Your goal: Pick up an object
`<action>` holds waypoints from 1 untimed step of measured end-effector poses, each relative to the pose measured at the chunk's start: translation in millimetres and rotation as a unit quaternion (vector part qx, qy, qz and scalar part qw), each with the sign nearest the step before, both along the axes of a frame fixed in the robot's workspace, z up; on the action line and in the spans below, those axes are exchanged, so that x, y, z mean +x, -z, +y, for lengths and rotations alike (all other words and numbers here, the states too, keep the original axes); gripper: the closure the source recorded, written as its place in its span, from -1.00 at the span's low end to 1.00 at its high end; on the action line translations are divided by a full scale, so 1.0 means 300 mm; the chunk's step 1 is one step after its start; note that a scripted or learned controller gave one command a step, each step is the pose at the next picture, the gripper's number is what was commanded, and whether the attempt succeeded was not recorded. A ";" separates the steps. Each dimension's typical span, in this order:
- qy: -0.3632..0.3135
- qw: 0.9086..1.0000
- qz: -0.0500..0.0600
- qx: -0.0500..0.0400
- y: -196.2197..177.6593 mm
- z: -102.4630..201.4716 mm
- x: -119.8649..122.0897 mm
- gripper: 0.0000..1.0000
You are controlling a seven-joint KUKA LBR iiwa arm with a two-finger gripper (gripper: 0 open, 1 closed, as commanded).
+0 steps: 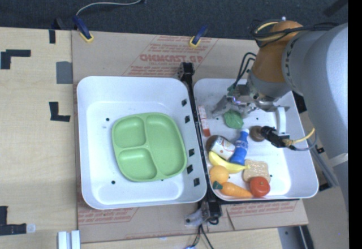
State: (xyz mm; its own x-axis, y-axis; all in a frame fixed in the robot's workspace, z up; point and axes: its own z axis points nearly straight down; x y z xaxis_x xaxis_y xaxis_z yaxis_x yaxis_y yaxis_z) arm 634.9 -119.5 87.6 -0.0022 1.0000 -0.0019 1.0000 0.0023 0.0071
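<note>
My gripper point(235, 104) hangs low over the back of the right bin point(300, 177), under the orange-banded wrist. A small green object point(233, 119) lies just in front of it, close to or touching it. Nearer the front of that bin lie a blue bottle point(241, 149), a banana point(226, 162), a brown and white can point(220, 145), a slice of bread point(255, 170), an orange fruit point(218, 175), a carrot point(236, 189) and a red tomato point(259, 186). Nothing is visibly lifted off the bin floor.
The left bin point(90, 129) holds a green divided plate point(150, 146). A small red and white item point(205, 128) rests against the right bin's left wall. A dark round piece point(257, 132) lies right of the green object. The arm's grey body covers the right side.
</note>
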 end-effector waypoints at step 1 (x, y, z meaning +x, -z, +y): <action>0.000 1.000 -0.001 0.000 -0.035 0.001 0.002 1.00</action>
